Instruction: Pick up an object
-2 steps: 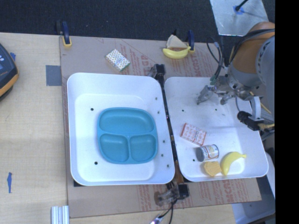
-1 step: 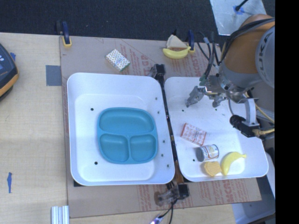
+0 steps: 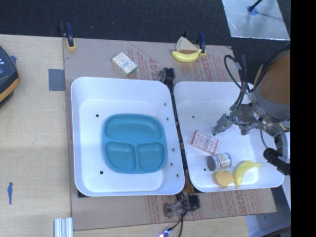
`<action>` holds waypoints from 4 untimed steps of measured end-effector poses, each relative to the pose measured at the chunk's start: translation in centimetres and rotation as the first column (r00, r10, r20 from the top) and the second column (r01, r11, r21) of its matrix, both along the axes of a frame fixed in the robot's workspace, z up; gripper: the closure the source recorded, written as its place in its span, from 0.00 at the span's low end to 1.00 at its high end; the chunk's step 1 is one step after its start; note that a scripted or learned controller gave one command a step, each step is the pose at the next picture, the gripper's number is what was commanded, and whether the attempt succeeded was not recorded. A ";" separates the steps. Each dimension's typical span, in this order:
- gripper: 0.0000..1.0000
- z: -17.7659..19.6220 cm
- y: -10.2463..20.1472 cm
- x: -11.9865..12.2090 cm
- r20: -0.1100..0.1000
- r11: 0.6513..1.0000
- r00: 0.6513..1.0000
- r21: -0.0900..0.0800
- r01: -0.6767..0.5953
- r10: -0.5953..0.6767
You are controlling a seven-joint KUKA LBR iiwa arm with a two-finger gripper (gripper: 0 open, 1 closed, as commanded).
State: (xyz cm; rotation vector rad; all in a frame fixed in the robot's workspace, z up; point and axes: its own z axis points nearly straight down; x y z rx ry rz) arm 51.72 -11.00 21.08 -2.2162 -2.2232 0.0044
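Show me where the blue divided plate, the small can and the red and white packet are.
blue divided plate [image 3: 134, 142]: camera view, centre ridge where its compartments meet.
small can [image 3: 219, 161]: camera view, middle of its side.
red and white packet [image 3: 204, 142]: camera view, centre of its face.

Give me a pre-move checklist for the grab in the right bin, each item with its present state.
1. Gripper over the right bin: ok.
2. Nothing between the fingers: ok.
3. Finger opening: cannot tell.
4. Targets in reach: red-and-white packet, small can, yellow banana, orange piece: ok.
5. Packet lies apart from the can: ok.
6. Can, orange piece and banana crowd together near the front rim: not ok for a clean single grab.
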 end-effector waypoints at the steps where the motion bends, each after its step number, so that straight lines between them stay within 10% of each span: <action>1: 0.00 -9.5 1.6 -0.5 -0.002 1.000 1.000 0.000 -0.002 0.002; 2: 0.00 -11.6 -0.9 3.9 0.004 1.000 1.000 0.003 -0.002 0.002; 3: 0.00 -11.8 0.2 -4.1 0.004 1.000 1.000 -0.001 -0.002 0.002; 4: 1.00 -10.8 0.1 -4.1 0.002 1.000 1.000 -0.002 -0.006 0.006</action>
